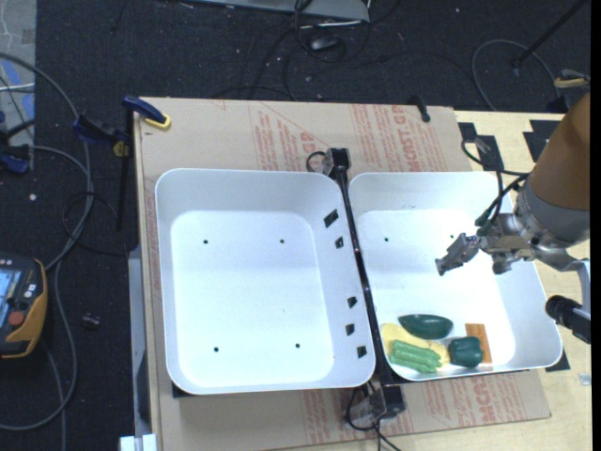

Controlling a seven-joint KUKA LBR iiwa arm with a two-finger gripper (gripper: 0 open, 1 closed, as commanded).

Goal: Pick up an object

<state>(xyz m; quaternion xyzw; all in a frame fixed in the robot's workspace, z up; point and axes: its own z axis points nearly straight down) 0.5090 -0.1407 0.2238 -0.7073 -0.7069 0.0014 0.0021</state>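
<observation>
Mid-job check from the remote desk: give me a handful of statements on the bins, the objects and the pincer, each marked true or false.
1. All the loose objects lie in the right-hand shallow white bin. True.
2. The pincer hangs over the left-hand shallow white bin. False: it is over the right-hand one, above its middle.
3. The dark green oval object sits near that bin's front edge. True.
4. The small orange rectangular block lies in the bin's far corner. False: it lies at the front, beside the teal rounded lump.
5. The light green ridged object is clamped in the pincer. False: it lies on the bin floor at the front.
</observation>
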